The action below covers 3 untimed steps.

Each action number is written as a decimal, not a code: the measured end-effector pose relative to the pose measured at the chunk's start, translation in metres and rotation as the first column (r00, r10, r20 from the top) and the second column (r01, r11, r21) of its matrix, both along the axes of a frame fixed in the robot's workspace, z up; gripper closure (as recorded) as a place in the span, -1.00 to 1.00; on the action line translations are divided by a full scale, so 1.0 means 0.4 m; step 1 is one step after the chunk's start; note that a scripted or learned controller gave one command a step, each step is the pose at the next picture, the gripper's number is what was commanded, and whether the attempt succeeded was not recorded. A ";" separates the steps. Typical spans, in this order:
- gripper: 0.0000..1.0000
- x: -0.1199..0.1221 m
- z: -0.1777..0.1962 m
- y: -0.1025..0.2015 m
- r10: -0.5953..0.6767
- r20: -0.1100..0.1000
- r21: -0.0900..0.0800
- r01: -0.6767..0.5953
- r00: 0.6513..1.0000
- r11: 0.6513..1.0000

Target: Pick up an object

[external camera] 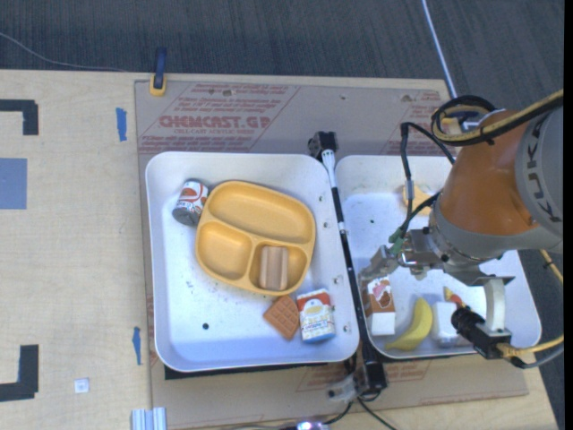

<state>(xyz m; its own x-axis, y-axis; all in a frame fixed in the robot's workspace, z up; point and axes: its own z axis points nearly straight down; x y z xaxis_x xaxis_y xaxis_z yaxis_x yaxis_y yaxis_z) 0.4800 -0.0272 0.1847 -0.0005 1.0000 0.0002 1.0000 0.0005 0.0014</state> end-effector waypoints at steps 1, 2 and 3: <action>-1.00 0.000 0.000 0.000 0.000 0.000 0.000 0.000 1.000 1.000; -1.00 0.000 0.000 0.000 0.000 0.000 0.000 0.000 1.000 1.000; -1.00 0.000 0.000 0.000 0.000 0.000 0.000 0.000 1.000 1.000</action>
